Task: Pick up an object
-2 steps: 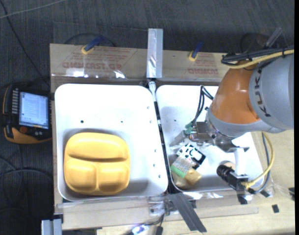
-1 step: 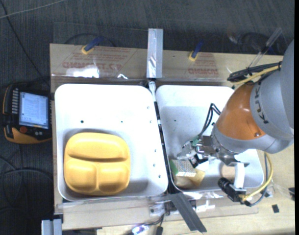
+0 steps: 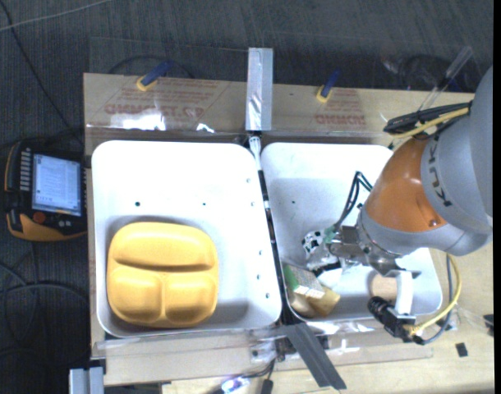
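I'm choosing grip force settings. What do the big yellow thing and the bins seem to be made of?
Yellow object: probably soft foam or moulded plastic, matte, with rounded bulges and a creased top. Bins: likely rigid plastic, smooth white with a faint sheen.

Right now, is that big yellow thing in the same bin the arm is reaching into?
No, the yellow thing lies in the left bin, while the arm reaches into the right bin.

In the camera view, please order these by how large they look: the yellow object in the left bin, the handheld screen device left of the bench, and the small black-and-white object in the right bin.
1. yellow object, clearly the largest
2. handheld screen device
3. small black-and-white object, the smallest
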`<state>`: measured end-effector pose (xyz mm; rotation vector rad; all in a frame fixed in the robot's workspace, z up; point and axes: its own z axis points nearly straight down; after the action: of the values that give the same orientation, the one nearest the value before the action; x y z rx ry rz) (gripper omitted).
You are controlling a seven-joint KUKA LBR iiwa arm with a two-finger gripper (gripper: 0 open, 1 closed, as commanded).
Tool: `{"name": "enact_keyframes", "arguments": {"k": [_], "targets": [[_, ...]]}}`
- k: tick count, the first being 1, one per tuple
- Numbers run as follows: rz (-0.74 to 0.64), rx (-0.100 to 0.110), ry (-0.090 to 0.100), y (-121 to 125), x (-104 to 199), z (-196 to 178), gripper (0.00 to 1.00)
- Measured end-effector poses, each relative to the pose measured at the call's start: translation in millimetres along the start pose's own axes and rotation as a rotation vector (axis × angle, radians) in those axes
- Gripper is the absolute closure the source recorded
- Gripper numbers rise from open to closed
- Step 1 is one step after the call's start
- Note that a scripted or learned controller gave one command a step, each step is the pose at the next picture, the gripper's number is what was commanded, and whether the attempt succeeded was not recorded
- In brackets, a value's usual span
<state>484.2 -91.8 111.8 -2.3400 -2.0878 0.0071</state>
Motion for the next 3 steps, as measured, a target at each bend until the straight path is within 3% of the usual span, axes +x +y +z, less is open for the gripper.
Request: {"name": "enact_keyframes", "arguments": {"k": [1, 2, 3], "targets": [[0.317, -0.004, -0.004, 25.6, 34.4, -121.3, 1.0], [0.749, -0.007, -0.003, 3.4, -47.3, -307.8, 1.0], [0.504, -0.005, -0.003, 10.5, -114.4, -321.7, 1.0]]}}
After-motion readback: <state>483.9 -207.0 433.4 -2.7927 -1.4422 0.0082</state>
